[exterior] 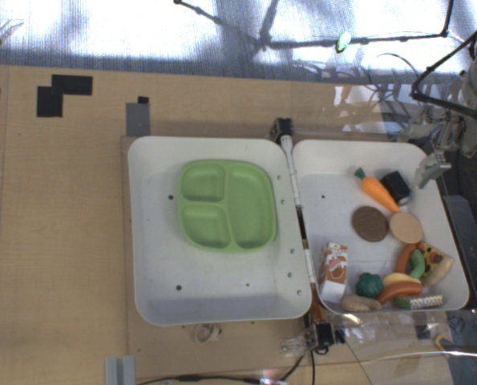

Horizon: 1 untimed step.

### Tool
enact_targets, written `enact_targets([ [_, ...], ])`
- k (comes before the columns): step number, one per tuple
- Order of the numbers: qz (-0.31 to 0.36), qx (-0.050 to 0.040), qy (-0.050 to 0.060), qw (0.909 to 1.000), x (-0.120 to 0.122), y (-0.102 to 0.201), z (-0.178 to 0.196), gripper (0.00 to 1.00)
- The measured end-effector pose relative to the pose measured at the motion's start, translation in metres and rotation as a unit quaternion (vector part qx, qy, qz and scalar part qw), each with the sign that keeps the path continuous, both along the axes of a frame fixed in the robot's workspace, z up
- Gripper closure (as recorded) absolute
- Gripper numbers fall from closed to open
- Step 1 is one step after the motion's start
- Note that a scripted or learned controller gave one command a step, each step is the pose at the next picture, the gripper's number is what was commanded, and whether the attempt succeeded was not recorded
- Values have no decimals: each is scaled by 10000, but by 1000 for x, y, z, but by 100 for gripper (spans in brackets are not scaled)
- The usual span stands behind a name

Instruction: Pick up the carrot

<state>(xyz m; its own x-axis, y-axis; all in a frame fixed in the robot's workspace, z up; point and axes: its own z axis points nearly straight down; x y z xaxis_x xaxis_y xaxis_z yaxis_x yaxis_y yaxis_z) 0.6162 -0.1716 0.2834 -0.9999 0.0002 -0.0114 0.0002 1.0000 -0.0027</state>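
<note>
Carrot (379, 192) in right bin (454, 247); tool (432, 167) beside it, opening indiscernible.

arm (474, 127) cut off at right edge

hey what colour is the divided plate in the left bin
Light green. The divided plate lies in the left bin, clearest in the camera view.

One fixed camera, mounted above the bench (62, 255), looks down at a slant from moderate height, taking in the left bin (154, 295), the right bin (326, 163) and the bench's far edge.
</note>
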Motion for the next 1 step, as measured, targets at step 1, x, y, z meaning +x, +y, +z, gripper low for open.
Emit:
enact_targets([
  [1, -28, 29, 64, 10000, 2, 17, -147, 0],
])
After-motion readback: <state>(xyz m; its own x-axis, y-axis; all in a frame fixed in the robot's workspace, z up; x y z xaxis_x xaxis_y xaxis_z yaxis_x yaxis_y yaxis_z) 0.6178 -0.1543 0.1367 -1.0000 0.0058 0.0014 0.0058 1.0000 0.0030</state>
